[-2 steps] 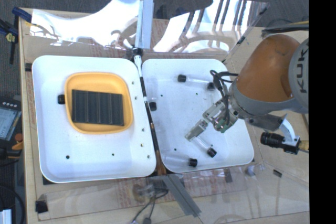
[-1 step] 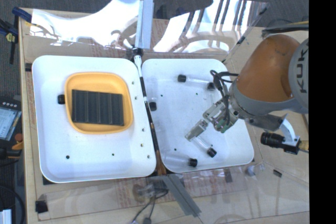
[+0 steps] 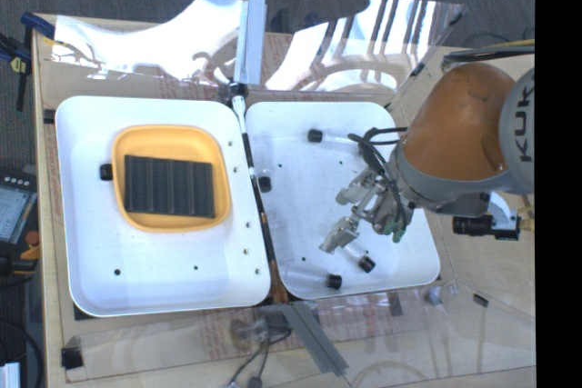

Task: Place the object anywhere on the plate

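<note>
Nearest, the right bin's (image 3: 300, 273) front rim lies bare, and just behind it the gripper (image 3: 347, 215) hangs low over the bin floor, its two metal fingers (image 3: 338, 237) spread apart with nothing between them. Behind it the orange-banded arm (image 3: 455, 136) reaches in from the right. Leftward, the left bin (image 3: 82, 268) bears the yellow plate (image 3: 168, 145), and the dark ridged object (image 3: 171, 186) lies flat on it.
</note>
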Robot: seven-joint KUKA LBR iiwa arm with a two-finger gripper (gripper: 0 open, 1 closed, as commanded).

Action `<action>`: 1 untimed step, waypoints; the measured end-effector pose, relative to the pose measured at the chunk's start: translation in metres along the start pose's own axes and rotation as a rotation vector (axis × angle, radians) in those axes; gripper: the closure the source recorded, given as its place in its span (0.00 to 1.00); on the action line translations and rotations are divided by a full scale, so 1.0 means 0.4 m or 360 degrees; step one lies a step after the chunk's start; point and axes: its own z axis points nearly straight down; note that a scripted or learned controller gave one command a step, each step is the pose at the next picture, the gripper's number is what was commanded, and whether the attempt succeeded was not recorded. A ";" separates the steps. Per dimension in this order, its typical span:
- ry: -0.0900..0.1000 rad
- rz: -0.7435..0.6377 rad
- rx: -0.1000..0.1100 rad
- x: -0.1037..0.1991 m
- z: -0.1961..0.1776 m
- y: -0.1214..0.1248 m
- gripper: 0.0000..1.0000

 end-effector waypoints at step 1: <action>0.0000 0.0001 0.0000 0.000 0.000 -0.001 0.00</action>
